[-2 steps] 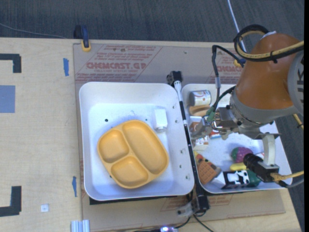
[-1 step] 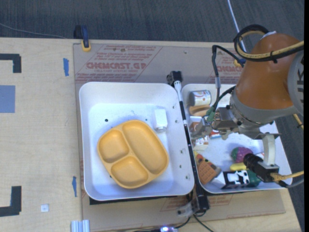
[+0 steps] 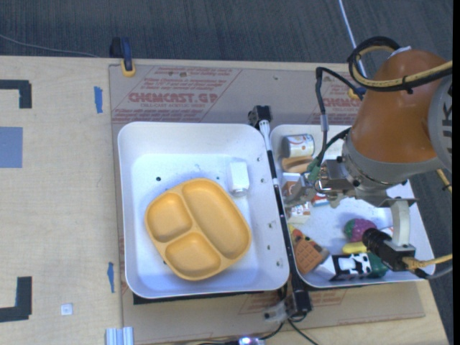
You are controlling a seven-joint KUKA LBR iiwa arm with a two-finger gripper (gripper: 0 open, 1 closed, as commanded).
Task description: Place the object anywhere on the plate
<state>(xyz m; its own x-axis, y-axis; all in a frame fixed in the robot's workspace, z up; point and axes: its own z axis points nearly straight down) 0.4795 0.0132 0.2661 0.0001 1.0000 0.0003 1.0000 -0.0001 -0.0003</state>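
Nearest me, at the lower right of the frame, I see a waffle piece [image 3: 309, 254], a black-and-white toy [image 3: 354, 265], a yellow piece [image 3: 353, 248] and a purple-and-green toy [image 3: 357, 229] crowding the right bin [image 3: 424, 246]. Left of them, the yellow plate [image 3: 198, 227] sits in the left bin [image 3: 136, 192] with a small white block [image 3: 238, 176] just off its upper right rim. Farther back, the arm [image 3: 402, 113] covers the right bin's middle, with a can [image 3: 297, 146] at its upper left; I cannot tell how the gripper [image 3: 310, 185] stands.
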